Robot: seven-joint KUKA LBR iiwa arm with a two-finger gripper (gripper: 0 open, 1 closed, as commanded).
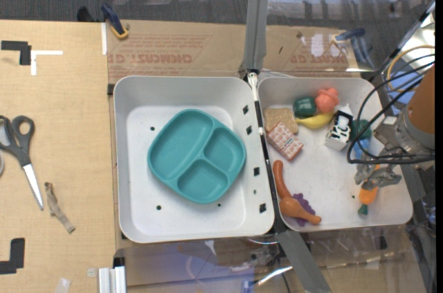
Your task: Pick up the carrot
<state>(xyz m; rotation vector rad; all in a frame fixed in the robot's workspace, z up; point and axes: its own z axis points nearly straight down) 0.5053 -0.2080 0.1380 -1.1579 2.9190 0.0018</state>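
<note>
Two white bins side by side on the bench. Left bin (131, 167) holds a teal divided plate (197, 156), nothing I need there. Right bin (387, 215) is the working one, and my arm (423, 115) comes in over its right rim with cables looped in front.

Clutter sits in two groups. Far end: a green piece (304, 106), a peach-coloured round one (327, 98), a banana (315, 121), a black-and-white carton (339, 129), a cracker (282, 118) and a pink patterned box (286, 141). Near left corner: a long orange sausage-like piece (284, 189) beside purple grapes (299, 203). All well apart from my target.

The carrot (366, 197) lies near the bin's right wall, orange body with its green tip pointing toward the near rim. My gripper (376, 178) is right over it, metal fingers at the carrot's upper end. I cannot tell whether the fingers are spread or closed, nor whether the carrot sits between them; from above they overlap it.

Judgement: this is the grasp step. To do it well I want the fingers straddling the orange body across its narrow width, not the tapered green end, and low enough to catch the thick part. The wall is close on the right; a finger catching the rim would push the carrot aside. Close squarely, then lift straight up before any sideways travel.
</note>
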